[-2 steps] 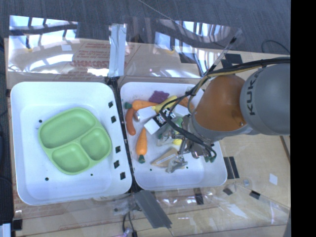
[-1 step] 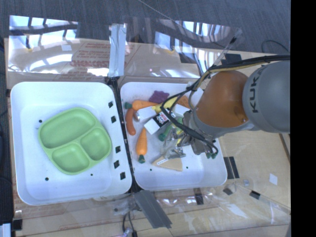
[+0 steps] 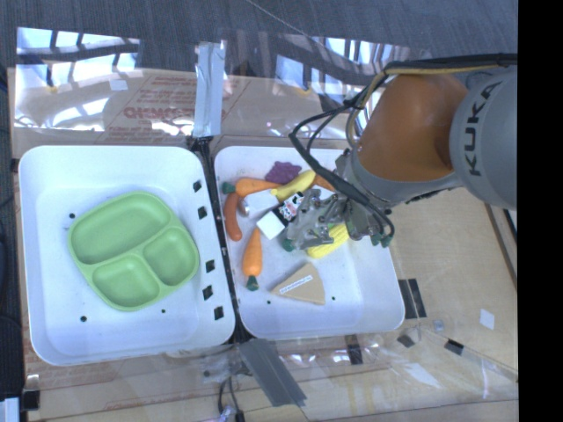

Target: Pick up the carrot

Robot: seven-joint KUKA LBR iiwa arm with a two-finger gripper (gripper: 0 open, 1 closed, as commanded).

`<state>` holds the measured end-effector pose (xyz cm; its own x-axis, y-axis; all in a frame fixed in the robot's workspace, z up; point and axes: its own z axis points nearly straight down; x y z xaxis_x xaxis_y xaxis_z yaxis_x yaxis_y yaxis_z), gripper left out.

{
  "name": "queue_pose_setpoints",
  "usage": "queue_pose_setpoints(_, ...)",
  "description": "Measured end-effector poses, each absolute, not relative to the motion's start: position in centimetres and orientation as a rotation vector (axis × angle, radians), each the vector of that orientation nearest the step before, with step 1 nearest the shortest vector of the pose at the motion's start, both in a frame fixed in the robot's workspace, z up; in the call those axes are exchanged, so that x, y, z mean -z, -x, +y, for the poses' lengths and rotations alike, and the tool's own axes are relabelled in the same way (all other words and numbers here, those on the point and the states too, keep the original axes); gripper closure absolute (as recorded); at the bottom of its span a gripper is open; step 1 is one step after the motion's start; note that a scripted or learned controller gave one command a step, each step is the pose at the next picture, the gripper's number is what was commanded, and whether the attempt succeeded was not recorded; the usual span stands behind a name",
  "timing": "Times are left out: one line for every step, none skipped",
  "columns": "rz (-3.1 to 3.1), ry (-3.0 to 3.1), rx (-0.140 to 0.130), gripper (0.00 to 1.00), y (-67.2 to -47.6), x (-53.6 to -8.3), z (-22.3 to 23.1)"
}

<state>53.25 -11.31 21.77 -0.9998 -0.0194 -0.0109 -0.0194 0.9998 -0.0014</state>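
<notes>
Carrot lying loose in the right bin, hand low over the toy pile.

The carrot (image 3: 253,256) is a small orange taper with a green tip pointing toward the bin's near edge, lying just left of a tan wedge (image 3: 300,285) in the right bin (image 3: 369,310). The hand (image 3: 308,224) sits over the yellow corn (image 3: 327,240); I cannot tell how far it is open or whether it grips anything.

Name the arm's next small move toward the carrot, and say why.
Probably shift the tool toward the view's left, over the carrot. The tool sits above the yellow toy, while the carrot lies apart near the right bin's left wall.
</notes>
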Motion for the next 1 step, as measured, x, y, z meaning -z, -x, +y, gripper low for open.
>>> queue_pose_setpoints(3.131,-0.025,0.006,1.0,-57.85,-32.85,-14.79)
